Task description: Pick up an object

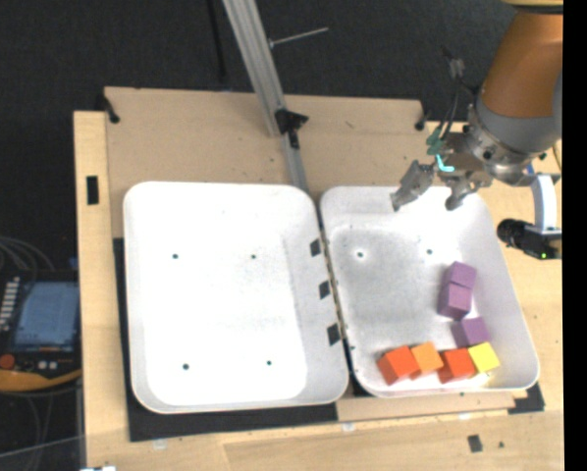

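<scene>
My gripper (pixel 432 195) hangs over the far edge of the right bin (pixel 392 263), its two grey fingers (pixel 407 186) spread apart with nothing between them. Well below it in the view, near the bin's right side, a purple block (pixel 458 288) stands on the floor, with a second purple block (pixel 470 330) just nearer the front. Along the front wall lies a row of blocks: a red-orange one (pixel 400 363), an orange one (pixel 427 357), a red one (pixel 457 364) and a yellow one (pixel 484 357).
The left bin (pixel 220 292) sits beside the right one, with black clips (pixel 325 287) on the shared wall. A metal pole (pixel 259 57) slants up from the bench behind the bins. A black fixture (pixel 527 235) juts in at the right.
</scene>
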Available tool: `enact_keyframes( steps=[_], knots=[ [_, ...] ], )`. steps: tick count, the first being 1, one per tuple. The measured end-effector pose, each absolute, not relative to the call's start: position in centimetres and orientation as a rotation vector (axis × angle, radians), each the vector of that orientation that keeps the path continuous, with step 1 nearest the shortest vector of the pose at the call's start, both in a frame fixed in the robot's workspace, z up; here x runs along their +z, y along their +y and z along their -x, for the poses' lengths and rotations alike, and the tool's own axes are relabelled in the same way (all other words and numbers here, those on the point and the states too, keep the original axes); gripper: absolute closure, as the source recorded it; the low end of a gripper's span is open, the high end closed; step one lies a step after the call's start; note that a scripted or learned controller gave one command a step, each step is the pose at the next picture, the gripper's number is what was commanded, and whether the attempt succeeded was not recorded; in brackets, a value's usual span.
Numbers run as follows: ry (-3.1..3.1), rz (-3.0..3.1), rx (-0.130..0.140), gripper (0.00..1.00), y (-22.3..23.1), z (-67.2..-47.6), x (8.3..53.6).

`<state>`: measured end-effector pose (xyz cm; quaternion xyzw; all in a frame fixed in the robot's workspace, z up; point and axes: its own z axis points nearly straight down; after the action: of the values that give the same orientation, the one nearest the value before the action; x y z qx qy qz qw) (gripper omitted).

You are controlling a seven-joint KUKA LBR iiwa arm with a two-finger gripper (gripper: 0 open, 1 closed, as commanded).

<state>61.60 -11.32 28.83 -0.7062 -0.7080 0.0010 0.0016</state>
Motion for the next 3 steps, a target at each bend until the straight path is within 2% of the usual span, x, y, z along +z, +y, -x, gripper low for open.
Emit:
enact_keyframes(
  steps=[1, 2, 3],
  knots=[
    [-2.225, 2.218, -0.002, 0.00, -11.3, -61.7, 29.1],
    [-2.222, 2.220, 0.006, 0.00, -11.0, -62.2, 24.6],
    [-2.217, 2.223, 0.008, 0.00, -11.3, -62.1, 18.3]
  ],
)
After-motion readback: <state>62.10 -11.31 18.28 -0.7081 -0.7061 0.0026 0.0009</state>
